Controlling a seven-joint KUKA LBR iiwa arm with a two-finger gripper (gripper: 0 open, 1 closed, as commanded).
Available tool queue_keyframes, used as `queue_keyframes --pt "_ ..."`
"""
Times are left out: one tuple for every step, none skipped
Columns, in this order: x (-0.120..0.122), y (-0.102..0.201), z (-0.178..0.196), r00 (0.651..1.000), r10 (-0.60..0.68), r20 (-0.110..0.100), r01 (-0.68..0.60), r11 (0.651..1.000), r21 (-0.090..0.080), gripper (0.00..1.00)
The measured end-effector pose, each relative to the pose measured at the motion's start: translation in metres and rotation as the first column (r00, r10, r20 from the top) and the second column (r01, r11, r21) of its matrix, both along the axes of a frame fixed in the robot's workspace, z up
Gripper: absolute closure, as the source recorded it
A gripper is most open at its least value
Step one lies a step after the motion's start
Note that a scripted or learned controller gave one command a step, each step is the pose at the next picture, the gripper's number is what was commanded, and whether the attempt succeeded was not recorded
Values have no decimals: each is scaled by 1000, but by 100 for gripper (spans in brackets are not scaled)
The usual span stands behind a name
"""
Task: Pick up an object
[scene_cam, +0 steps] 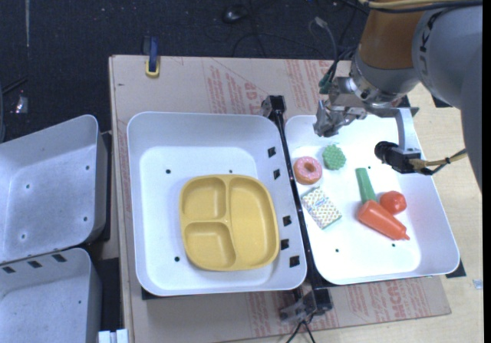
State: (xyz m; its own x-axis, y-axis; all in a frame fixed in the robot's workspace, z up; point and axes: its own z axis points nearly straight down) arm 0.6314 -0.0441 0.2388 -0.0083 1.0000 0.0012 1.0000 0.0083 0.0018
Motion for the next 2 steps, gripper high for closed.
queue_keyframes --pt "-2 52 8 1000 -1 0 1 1000 0 100" --pt "-1 103 13 1000 0 -1 0 1000 0 100"
